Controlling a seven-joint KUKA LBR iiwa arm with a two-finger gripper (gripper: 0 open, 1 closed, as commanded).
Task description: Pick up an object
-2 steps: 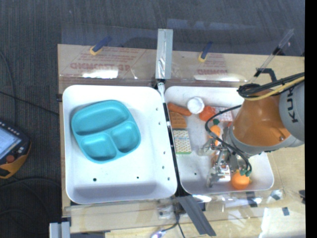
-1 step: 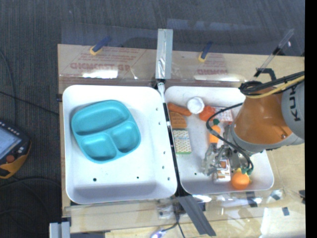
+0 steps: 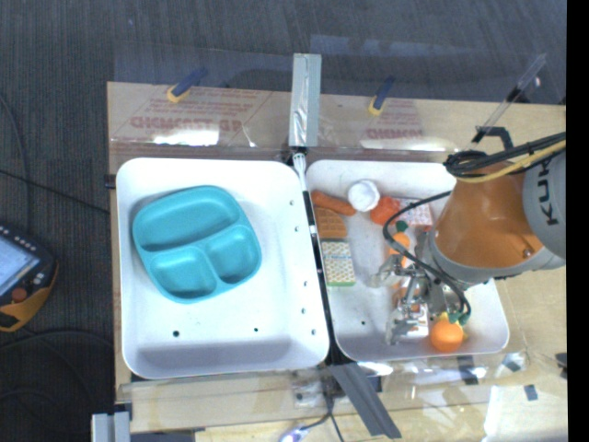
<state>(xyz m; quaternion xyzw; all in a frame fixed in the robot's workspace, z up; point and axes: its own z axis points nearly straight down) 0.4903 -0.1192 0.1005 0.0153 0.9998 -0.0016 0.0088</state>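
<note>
My gripper (image 3: 405,316) reaches down into the right bin (image 3: 354,339), near its front middle, below the orange wrist band. An orange ball (image 3: 447,334) lies just to its right at the bin's front. Behind it lie a white round cap (image 3: 363,194), an orange carrot-like piece (image 3: 331,203), a green patterned sponge (image 3: 338,263), a brown block (image 3: 331,226) and a red-and-white packet (image 3: 416,215). The gripper's metal parts blend with clutter beneath them.
The left bin (image 3: 166,334) holds a teal three-compartment tray (image 3: 195,240). A metal divider (image 3: 316,247) separates the bins. Black and yellow cables (image 3: 502,155) run in from the right above the arm. A handheld device (image 3: 18,274) lies off the bench at the left.
</note>
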